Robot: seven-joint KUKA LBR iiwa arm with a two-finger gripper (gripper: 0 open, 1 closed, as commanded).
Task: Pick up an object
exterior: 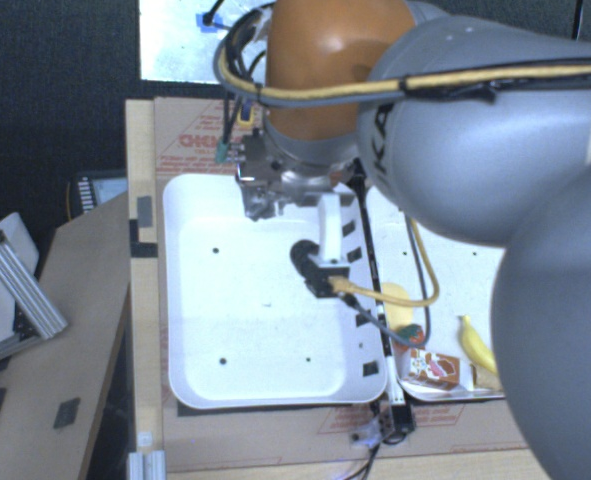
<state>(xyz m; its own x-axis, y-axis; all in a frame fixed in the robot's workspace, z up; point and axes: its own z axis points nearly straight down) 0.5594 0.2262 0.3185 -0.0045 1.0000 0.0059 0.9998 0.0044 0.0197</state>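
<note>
Claw over the left bin, the objects lying in the right one: the pick is not yet made.

The arm [455, 118] reaches in over the bench with its claw [275, 200] hanging above the far edge of the left bin [225, 378]; whether the claw is wide or narrow I cannot tell, since the wrist hides it. The candidates lie in the right bin [445, 268]: a banana [478, 346] near its front, a yellow round fruit [399, 303], perhaps a lemon, beside the divider, and a small printed packet [430, 369] in the front corner. Next, I judge, the claw must cross to the right bin, settle above one of these and descend.
</note>
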